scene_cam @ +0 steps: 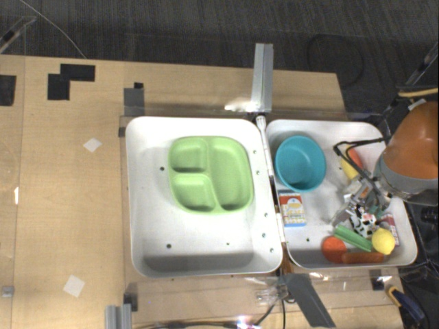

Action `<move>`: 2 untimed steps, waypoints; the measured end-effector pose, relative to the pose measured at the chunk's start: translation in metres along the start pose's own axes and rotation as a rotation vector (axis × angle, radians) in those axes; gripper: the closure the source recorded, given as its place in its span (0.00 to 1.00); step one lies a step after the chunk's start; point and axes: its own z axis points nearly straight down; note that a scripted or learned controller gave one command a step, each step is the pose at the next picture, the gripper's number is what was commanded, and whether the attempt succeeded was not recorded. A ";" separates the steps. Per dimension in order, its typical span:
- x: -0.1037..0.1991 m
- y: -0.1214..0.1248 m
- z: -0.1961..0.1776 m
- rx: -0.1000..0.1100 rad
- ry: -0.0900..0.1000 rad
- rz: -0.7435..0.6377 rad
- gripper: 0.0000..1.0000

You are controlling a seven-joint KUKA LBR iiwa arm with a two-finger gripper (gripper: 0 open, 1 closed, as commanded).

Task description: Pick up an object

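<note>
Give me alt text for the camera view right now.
The pincer sits low in the right bin, over a clutter of small items near a yellow lemon and an orange piece. A blue bowl shares that bin; the left bin holds a green divided plate.

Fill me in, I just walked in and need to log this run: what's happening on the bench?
A grey robot arm with an orange band reaches into the right bin, its gripper low over a pile of small toys by the yellow lemon and orange carrot. Nothing is visibly held. A blue bowl and a small card box lie nearby; a green divided plate sits in the left bin.
</note>
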 end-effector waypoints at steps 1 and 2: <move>0.045 0.010 -0.002 0.001 -0.003 -0.080 0.00; 0.030 0.067 -0.001 0.000 -0.002 -0.391 0.00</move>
